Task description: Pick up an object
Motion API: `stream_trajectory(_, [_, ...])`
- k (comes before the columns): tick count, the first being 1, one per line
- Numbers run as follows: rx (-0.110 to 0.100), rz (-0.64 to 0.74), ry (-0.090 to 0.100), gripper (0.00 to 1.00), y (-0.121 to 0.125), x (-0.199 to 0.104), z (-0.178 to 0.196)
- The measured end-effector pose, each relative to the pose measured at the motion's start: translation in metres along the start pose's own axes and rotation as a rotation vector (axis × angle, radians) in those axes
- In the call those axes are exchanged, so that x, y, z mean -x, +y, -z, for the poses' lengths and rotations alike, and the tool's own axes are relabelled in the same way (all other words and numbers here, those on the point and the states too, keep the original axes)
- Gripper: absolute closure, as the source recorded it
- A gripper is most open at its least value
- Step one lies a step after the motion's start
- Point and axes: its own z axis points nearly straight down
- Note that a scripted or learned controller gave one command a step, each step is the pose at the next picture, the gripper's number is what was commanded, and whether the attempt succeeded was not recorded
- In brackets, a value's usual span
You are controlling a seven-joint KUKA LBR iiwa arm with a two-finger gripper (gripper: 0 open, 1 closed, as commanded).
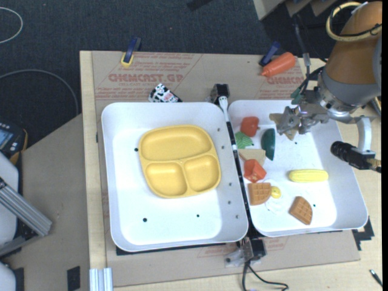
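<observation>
Hovering at the right bin's [354,208] one o'clock, the gripper [290,125], finger state untellable, must descend onto the dark green piece [268,144].

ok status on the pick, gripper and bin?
Gripper over right bin, upper area, nothing seen held. Nearest: dark green piece, red piece. Corn apart, unobstructed.

My grey arm with its orange band reaches in from the right edge, wrist bent down and leftward, and my pincer [288,125] hangs low at its end (too blurred to read how it is set).
</observation>
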Motion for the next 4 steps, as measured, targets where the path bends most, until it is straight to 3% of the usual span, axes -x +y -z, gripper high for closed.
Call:
stream_trajectory(1, [0.0, 0.002, 0.0, 1.0, 0.003, -0.054, -0.001])
stream_trajectory(2, [0.0, -0.002, -0.001, 1.0, -0.007, -0.079, -0.003])
stream_trajectory(3, [0.006, -0.003, -0.003, 1.0, -0.014, -0.086, 0.013])
stream_trajectory(4, [0.0, -0.004, -0.003, 1.0, -0.017, -0.092, 0.003])
